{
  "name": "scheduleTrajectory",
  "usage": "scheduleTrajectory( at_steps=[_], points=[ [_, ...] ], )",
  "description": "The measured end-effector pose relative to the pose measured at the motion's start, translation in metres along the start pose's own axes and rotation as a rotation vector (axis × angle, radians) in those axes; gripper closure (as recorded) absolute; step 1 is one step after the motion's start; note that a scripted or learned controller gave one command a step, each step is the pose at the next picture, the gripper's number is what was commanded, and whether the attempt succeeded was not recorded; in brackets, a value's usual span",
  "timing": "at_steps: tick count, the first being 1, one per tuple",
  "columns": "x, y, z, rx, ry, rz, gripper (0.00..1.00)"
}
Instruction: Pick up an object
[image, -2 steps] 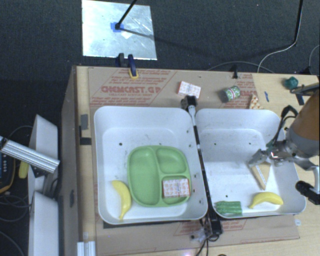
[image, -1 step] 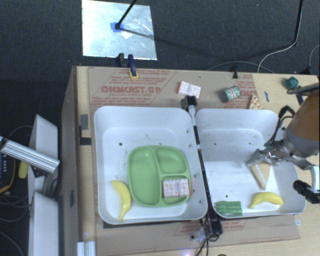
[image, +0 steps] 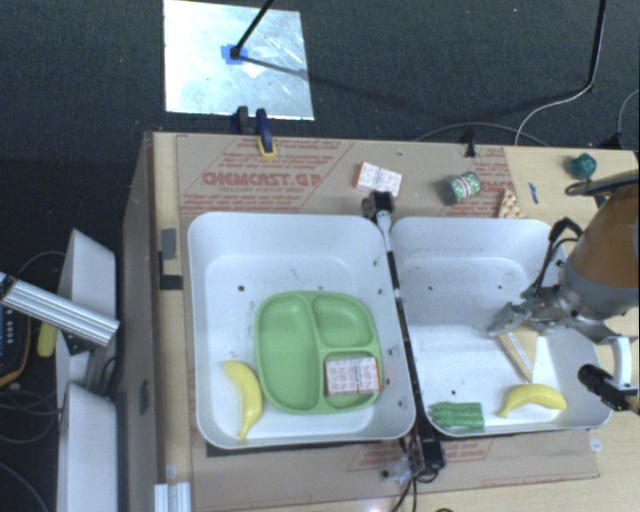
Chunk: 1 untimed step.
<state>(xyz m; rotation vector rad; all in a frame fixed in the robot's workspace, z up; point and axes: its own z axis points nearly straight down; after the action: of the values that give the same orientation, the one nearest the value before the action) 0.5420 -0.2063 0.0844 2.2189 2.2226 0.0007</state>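
My gripper (image: 508, 320) hangs low over the middle of the right bin (image: 450, 250), reaching in from the right below the arm's orange band (image: 610, 250). Just under and beside it lies a thin beige stick (image: 516, 352). A yellow banana (image: 532, 399) rests near the bin's front right, a little in front of the gripper. A green ridged block (image: 456, 414) sits at the front wall. Nothing shows as held.
The left bin (image: 215, 250) holds a green divided plate (image: 290, 345) with a pink-and-white packet (image: 352, 376) on it, and a second banana (image: 245, 397) at front left. Behind the bins lie a small packet (image: 378, 179) and a green can (image: 463, 186).
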Motion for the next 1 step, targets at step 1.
scheduleTrajectory(
  at_steps=[1],
  points=[
    [-0.0004,0.0008,-0.0107,-0.002,-0.001,-0.001,1.0]
  ],
)
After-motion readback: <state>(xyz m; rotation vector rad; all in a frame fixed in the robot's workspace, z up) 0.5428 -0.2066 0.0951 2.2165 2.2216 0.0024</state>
